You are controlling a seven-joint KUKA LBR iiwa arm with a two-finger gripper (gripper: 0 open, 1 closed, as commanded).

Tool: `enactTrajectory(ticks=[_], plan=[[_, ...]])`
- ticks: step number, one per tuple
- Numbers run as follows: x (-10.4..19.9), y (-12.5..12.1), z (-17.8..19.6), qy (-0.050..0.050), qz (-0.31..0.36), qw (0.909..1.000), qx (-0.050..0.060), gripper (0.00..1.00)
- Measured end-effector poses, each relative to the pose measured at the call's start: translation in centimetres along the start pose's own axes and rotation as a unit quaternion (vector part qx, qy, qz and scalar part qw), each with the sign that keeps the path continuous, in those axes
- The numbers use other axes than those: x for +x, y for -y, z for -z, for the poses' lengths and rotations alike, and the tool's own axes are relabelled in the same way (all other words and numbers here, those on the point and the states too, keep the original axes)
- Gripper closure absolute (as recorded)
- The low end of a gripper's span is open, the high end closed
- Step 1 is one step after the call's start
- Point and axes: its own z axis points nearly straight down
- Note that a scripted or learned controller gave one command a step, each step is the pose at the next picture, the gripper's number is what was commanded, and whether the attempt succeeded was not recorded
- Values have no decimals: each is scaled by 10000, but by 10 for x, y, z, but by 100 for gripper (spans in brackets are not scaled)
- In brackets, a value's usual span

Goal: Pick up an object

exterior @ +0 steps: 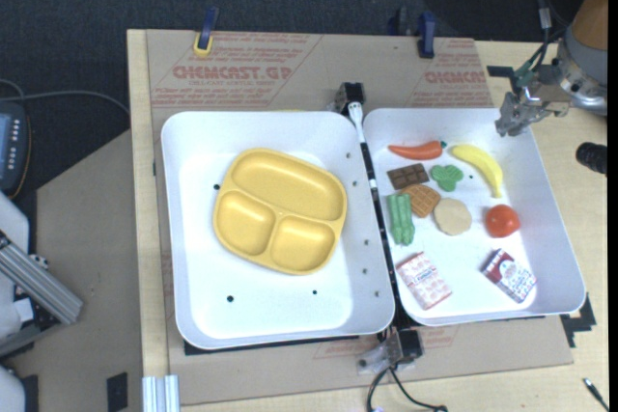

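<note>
Seen from the fixed overhead camera, the gripper [514, 118] hung over the upper right corner of the right bin [555, 236], at about one o'clock from that bin's centre, with nothing between its tips; whether it was released or clenched could not be told at this size. Every candidate lay untouched on the bin floor: a banana [482, 167] nearest the claw, a red pepper [417, 150] at eleven o'clock, a tomato [501, 220] at three, and two small packets [423, 280] toward six. The yellow divided plate [279, 209] sat alone in the left bin [193, 256]. By the look of it, the pick had not begun: the approach, the grip and the lift all remained to be done.
</note>
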Motion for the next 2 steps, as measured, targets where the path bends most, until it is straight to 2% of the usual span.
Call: enactTrajectory(ticks=[1, 2], plan=[[52, 4, -3, -28, 22, 10000, 47, 100], [98, 24, 11, -30, 21, 10000, 47, 100]])
